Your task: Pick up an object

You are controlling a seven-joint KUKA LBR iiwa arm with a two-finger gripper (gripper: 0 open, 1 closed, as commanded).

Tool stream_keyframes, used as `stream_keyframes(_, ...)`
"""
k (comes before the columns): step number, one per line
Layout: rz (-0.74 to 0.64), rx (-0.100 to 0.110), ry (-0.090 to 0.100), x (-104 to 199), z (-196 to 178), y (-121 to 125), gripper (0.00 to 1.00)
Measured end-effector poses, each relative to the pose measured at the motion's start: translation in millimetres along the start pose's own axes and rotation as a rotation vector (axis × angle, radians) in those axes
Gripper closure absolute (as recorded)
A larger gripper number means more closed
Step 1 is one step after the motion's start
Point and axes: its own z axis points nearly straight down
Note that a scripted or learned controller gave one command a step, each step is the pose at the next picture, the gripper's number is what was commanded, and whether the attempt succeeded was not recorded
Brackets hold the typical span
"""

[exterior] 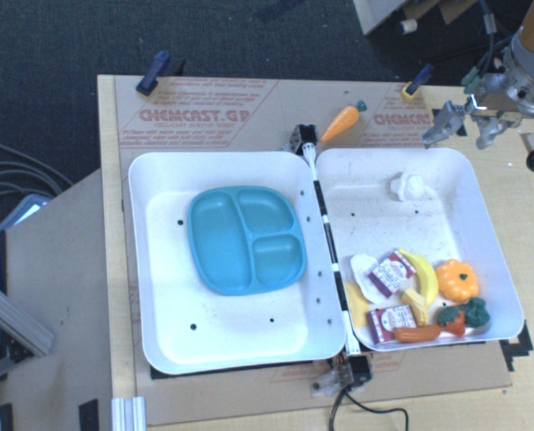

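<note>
A blue divided plate [247,239] is seen centred in the left bin [150,268]. A toy carrot [340,122] lies on the bench at 12 o'clock. Toy food, including a pumpkin [458,281], is clustered at 5 o'clock in the right bin [464,187]. The gripper [465,126] is held open, empty, beyond that bin's 1 o'clock corner.

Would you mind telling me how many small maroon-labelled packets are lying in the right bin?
2. One packet lies beside the banana; the other packet lies nearer the bin's front edge, by the red sausage. The pile might hide more.
</note>
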Motion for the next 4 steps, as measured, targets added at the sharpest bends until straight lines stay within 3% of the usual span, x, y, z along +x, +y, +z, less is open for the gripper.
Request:
stream_keyframes(1,0.0,0.001,0.0,33,140,-27,0.0)
stream_keyframes(2,0.001,0.001,0.0,29,200,-98,0.0)
stream_keyframes(3,-0.001,-0.002,0.0,63,200,-83,0.0)
stream_keyframes(4,0.001,0.001,0.0,52,200,-131,0.0)
